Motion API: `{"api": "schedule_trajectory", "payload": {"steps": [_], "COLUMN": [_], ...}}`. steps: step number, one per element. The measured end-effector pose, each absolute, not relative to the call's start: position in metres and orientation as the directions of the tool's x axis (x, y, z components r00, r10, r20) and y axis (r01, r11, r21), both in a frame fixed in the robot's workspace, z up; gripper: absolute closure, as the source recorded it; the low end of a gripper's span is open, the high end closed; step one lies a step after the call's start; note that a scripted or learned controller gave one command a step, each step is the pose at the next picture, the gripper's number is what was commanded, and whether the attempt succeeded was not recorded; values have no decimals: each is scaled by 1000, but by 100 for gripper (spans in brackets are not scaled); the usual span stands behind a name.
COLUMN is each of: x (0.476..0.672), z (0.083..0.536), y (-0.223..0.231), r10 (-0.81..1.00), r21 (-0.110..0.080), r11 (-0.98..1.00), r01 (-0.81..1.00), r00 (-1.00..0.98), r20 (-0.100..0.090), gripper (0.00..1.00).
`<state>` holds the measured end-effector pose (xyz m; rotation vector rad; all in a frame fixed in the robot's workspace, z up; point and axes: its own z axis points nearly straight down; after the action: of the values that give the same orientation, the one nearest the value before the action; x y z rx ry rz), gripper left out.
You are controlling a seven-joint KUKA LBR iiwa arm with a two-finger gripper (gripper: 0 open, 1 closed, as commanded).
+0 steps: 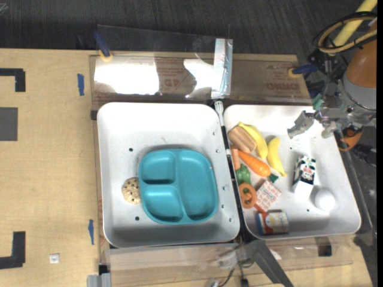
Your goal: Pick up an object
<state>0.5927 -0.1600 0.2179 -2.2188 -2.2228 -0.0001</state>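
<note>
The right bin (344, 217) holds several toy foods: a hot dog bun (242, 139), two bananas (257, 137) (274, 154), a carrot (254, 162), a green piece (243, 174), an orange slice (246, 195), a patterned packet (267, 194), a can (273, 222), a cow-print carton (305, 173) and a white ball (324, 200). My gripper (313, 127) hangs over this bin's far right corner, open, with bare bin floor between its fingers. It is above and a little behind the carton, touching nothing.
The left bin (114, 118) carries a teal divided plate (179, 184) and a cookie (131, 191) at the plate's left. A clear plastic sheet (179, 70) stands behind the bins. Yellow cables (347, 31) loop by the arm at top right.
</note>
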Motion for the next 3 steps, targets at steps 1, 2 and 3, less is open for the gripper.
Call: {"api": "schedule_trajectory", "payload": {"steps": [1,2,3], "x": [565,545,534], "z": [116,108,108], "y": [-162,-186,-191], "r10": [999,995,995], "r21": [29,54,59], "r11": [42,99,99], "r01": [999,994,993], "r00": [-42,-98,-98], "r20": [-10,-16,-21], "gripper": [0,0,0]}}
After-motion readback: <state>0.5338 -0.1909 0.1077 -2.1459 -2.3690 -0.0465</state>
